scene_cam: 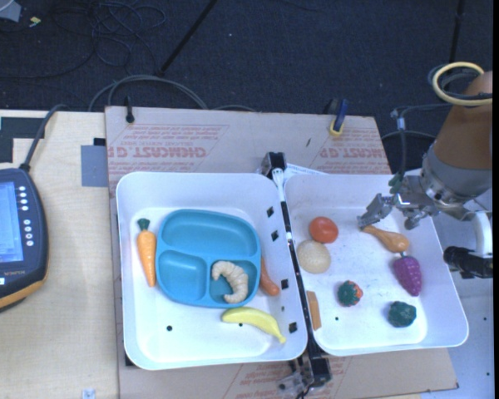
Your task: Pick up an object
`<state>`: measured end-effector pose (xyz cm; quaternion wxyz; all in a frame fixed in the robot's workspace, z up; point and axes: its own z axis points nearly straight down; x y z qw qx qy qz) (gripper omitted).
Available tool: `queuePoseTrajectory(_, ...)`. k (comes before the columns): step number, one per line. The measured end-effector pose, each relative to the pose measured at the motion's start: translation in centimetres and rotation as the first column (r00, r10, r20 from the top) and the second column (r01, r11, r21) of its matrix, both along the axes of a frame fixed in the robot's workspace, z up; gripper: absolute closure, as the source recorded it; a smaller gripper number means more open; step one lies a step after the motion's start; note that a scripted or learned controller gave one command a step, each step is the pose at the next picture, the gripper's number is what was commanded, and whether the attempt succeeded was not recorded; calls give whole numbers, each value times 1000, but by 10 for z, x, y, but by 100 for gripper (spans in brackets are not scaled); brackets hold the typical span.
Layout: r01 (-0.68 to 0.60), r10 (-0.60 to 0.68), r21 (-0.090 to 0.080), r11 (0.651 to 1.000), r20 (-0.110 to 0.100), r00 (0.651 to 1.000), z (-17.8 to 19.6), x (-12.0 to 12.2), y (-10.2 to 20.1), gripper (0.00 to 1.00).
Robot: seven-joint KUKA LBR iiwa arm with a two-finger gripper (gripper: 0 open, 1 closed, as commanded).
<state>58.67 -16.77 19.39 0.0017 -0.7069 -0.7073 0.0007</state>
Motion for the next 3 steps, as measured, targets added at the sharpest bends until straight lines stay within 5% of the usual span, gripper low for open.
queuePoseTrajectory(1,0,0,5,1000,-13,1000,-87,-82,20,0)
queuePoseTrajectory(2,6,-6,-11,1000,12,1000,-104,-110,75,0)
queuePoseTrajectory(3,9,-9,-3,1000,2,1000,-96,-111,75,100)
